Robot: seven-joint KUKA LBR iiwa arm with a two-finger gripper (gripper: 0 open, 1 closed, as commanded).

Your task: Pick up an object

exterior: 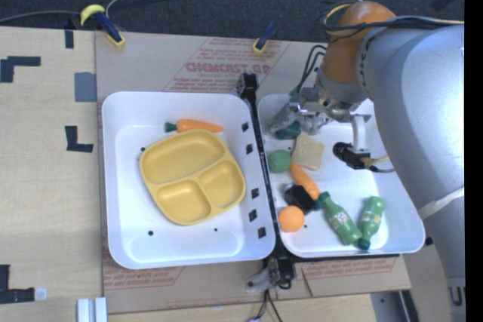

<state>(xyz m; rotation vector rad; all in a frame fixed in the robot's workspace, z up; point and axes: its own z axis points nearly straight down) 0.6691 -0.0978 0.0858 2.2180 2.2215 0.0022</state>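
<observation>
My gripper [296, 115] hangs low over the far left part of the right bin [392, 237], below the arm's orange band. A small dark green piece [287, 133] lies right under it; whether they touch I cannot tell. Close by in that bin are a beige square block [308, 152], a green ball [280, 161], a small orange carrot [304, 179], a black item [299, 197], an orange ball [291, 219] and two green bottles [338, 217] [370, 216].
The left bin [124, 237] holds a yellow divided plate [192, 176] and a carrot [198, 126] behind it. A black divider with clips [256, 154] runs between the bins. The grey arm [423, 102] covers the right bin's far right side.
</observation>
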